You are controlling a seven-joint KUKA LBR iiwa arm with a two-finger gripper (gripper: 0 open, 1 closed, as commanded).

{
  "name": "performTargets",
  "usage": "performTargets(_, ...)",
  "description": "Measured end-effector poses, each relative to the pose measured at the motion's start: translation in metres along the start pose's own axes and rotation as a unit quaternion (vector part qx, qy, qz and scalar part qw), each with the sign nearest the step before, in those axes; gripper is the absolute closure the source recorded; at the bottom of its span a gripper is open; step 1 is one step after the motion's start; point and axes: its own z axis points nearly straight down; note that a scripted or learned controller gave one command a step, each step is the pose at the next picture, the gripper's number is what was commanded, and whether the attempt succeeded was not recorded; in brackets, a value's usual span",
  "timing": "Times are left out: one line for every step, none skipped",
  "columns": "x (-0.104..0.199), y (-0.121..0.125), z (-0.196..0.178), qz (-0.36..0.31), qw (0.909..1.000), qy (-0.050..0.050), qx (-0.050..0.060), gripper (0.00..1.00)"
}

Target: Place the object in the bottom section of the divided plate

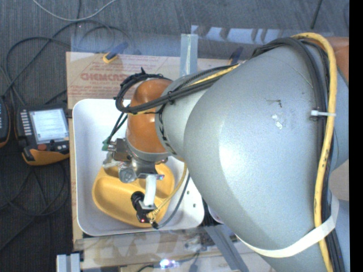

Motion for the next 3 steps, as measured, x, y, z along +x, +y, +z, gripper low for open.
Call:
performTargets(0.0231, -0.0088, -0.0011, 0.223, 0.9748, -0.015, -0.002, 0.00)
performTargets(0.0217, -0.0099, -0.0072, 0.225, 0.9742, -0.018, 0.001, 1.00)
performTargets(0.0226, -0.0148, -0.0004, 0.372, 0.9281, -0.005, -0.019, 1.00)
